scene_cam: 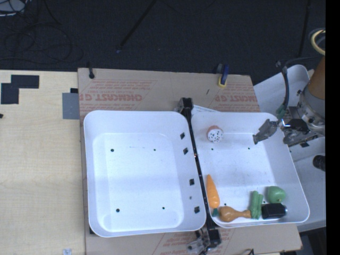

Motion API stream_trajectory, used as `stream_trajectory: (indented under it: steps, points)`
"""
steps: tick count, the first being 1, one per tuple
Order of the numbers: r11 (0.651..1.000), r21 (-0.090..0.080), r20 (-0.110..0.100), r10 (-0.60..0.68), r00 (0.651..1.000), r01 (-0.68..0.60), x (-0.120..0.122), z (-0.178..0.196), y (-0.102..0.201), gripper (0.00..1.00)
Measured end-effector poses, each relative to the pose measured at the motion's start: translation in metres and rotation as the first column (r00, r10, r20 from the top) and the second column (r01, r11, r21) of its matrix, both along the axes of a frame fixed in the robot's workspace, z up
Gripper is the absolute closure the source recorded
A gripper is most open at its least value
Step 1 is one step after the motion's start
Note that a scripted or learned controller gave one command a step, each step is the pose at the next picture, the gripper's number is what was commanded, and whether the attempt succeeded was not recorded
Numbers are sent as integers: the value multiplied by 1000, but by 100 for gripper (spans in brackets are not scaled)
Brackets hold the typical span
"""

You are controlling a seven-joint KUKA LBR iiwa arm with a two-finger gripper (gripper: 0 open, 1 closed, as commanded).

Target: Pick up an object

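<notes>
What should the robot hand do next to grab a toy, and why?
Probably move toward the near corner of the right bin and lower there. The gripper hangs open above the bin's far right side with nothing between its fingers, while most toys, the green ball, black block, and orange carrot, sit along the near edge.

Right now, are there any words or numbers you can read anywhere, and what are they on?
Red print on the cardboard sheet under the bins, upside down: looks like "CHEMCRAFT", blurred, so not sure.
More red print by the blue clip: too blurred.
Red print on the front cardboard edge: too small to read.
</notes>
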State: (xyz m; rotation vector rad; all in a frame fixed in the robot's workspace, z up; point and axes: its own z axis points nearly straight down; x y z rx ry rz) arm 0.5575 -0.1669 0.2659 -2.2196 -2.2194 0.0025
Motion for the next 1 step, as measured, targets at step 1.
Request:
stream_trajectory:
  steps: [1]
  points:
    - [1000, 2, 1, 9, 1000, -9, 48, -33, 113, 0]
